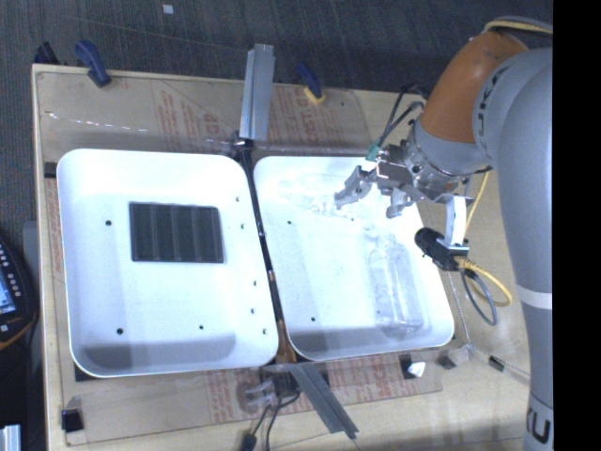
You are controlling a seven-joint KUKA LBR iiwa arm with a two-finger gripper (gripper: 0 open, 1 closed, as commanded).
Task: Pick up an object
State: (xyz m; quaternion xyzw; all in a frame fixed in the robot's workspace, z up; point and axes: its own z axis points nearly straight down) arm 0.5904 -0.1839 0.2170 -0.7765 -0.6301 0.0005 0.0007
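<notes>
Camera view: nothing picked yet, my gripper (372,191) hangs spread wide and holding nothing over the far side of the right bin (310,332), while the clear plastic bottle (394,285) lies nearer the bin's front right, untouched.

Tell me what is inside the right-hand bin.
In the right bin lies a clear plastic bottle near its right wall, hard to make out against the white. Faint clear wrapping sits near the top. The pincer and wrist cover the top right corner.
</notes>
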